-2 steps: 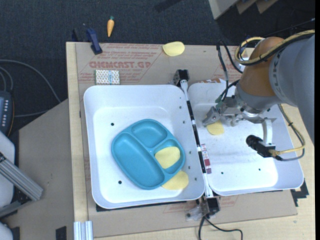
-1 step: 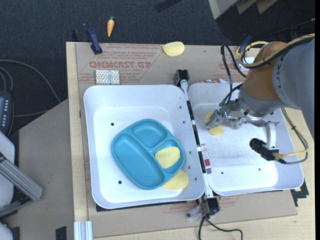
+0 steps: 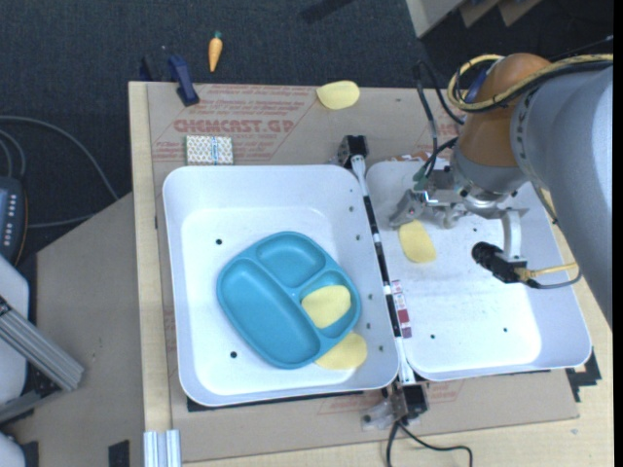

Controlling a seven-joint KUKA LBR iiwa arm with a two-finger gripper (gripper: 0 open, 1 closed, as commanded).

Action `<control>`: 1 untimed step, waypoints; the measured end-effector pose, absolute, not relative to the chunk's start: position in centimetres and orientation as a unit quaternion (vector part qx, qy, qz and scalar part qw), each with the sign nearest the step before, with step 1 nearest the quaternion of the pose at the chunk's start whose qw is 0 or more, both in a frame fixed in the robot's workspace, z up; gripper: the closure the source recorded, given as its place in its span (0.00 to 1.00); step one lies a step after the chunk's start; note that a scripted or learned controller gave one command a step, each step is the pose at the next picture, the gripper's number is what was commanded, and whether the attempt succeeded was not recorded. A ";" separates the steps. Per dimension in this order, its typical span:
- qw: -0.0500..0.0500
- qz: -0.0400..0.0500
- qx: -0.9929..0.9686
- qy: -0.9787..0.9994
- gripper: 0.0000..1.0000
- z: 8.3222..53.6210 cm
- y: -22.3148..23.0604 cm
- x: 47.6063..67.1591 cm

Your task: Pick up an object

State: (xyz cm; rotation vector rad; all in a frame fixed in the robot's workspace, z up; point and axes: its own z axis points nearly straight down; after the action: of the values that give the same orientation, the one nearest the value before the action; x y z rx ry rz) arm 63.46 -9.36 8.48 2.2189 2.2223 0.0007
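Claw (image 3: 424, 209) hangs low in the right bin (image 3: 467, 348), just above a yellow piece (image 3: 419, 243); whether it is open or closed, I cannot tell. Nothing looks lifted yet, so the pick remains undone

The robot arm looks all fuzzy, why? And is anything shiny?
In the camera view the arm sits close to the lens, so it blurs; the blue tray looks sharp. The left bin has soft shadows along its walls, with no strong glare.
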 end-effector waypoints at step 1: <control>-0.001 0.000 0.707 0.707 0.00 8.4 -9.1 59.6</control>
State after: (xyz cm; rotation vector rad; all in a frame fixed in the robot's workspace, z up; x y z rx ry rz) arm 59.58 -9.11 8.44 2.2233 2.2226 -0.0014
